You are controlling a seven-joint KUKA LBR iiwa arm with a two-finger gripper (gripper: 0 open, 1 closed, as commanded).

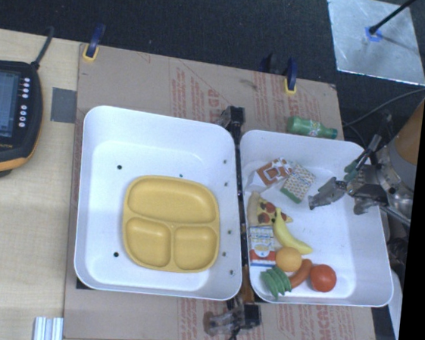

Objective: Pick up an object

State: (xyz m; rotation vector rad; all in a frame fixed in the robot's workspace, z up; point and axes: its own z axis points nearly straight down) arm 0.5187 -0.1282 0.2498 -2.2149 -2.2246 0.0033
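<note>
On the worktop [21, 243], the left bin [105, 138] holds a yellow divided tray [170, 223]. Toy food fills the right bin [366, 259]: banana [287, 235], orange [288, 259], tomato [323, 278], small cartons [288, 178]. Above it, the pincer [345, 197] hangs spread apart, gripping nothing.

bins [88, 189] 2 | yellow tray [170, 223] 1 | banana [290, 237] 1 | tomato [323, 278] 1 | green bottle [312, 127] 1

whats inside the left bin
The left bin holds one yellow divided tray, lying flat with three compartments, one long and two small. Small dark holes dot the bin floor around it. Whatever is beneath the tray is covered.
</note>
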